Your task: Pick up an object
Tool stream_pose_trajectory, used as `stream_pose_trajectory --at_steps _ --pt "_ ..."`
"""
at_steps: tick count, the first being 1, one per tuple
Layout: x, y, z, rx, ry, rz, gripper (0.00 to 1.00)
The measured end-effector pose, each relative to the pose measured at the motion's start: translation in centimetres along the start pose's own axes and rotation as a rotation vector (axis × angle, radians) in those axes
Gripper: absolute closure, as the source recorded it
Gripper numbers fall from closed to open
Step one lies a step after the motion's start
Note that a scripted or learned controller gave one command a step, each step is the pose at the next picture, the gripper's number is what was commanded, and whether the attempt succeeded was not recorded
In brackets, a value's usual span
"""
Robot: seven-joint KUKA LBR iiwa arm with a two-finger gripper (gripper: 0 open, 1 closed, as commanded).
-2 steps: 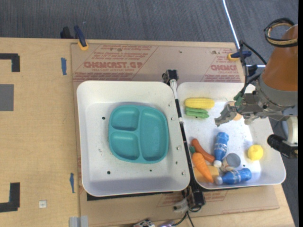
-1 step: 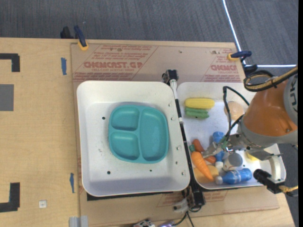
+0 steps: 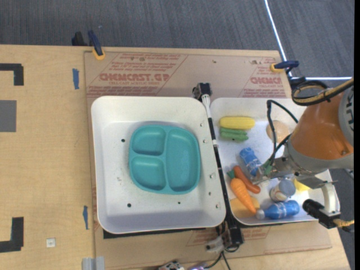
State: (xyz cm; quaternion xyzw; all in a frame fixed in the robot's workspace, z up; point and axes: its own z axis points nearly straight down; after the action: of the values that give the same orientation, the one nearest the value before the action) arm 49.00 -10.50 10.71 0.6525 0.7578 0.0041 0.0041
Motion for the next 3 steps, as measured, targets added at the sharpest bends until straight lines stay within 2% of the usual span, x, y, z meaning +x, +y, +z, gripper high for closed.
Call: stream_pose_trajectory --at_steps 1,2,3 --pt "0.0 0.0 0.0 0.0 0.0 -0.001 0.0" --pt "-0.5 5.4 2.2 0.007 0.001 -0.401 0.0" --pt "-0.5 5.4 2.2 0.007 0.001 -0.401 0.0"
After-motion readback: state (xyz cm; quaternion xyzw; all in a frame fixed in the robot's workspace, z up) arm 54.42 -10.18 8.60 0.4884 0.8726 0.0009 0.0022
